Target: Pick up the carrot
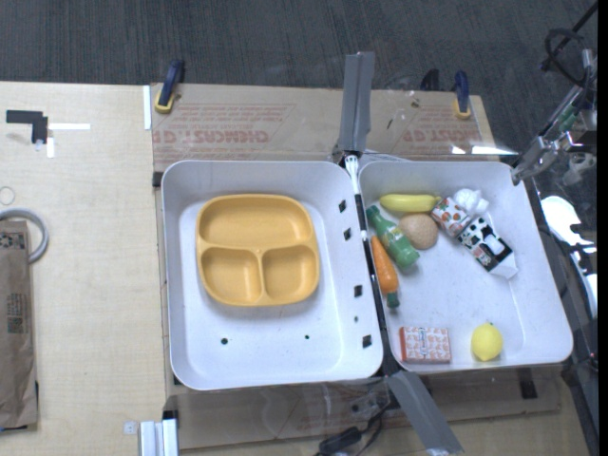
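1. The claw (528,164) sits at the far right of the camera view, just outside the upper right corner of the right bin (532,350). Whether it is apart or together cannot be told; it shows only as a small dark shape.
2. The arm (568,112) enters from the right edge and slants down toward that corner, with cabling visible along it. It is raised over the bin's rim area and is well apart from all objects in the bin.
3. The carrot (384,266) lies in the right bin, close to its left wall, with its long axis running roughly along that wall. It is well apart from the claw.
4. A green bottle (391,237) lies touching or just beside the carrot on its right, tilted diagonally.
5. A banana (408,202) lies near the bin's top, with a brown round item (419,231) just below it.
6. A white patterned carton (480,238) lies to the right of these, diagonally.
7. A small red box (424,344) and a lemon (486,342) rest near the bin's front edge.
8. The left bin (190,350) holds a yellow divided plate (256,250).
9. Both bins rest on the surface (76,255).
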Available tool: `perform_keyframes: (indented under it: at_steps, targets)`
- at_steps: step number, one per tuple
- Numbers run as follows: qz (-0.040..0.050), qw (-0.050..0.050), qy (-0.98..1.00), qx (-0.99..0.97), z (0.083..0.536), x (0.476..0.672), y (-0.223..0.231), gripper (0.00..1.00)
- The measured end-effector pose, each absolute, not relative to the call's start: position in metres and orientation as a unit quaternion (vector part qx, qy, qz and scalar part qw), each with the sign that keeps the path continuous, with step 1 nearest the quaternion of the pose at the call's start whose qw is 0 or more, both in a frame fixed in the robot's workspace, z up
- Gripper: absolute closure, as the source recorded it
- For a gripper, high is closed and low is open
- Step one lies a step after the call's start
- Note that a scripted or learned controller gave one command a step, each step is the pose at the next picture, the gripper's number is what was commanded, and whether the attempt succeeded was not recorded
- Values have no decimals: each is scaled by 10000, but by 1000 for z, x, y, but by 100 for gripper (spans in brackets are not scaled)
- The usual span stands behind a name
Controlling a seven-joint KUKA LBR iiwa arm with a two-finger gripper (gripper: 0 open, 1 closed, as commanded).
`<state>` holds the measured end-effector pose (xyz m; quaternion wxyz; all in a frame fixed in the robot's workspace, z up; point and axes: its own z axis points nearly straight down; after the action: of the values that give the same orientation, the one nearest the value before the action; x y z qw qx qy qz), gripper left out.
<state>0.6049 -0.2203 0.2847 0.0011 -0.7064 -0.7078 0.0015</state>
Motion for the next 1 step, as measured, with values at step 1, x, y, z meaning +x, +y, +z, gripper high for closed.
perform_keyframes:
  at_steps: [1]
  targets:
    - [6,12,-8001,-5999,170,565,-222,0]
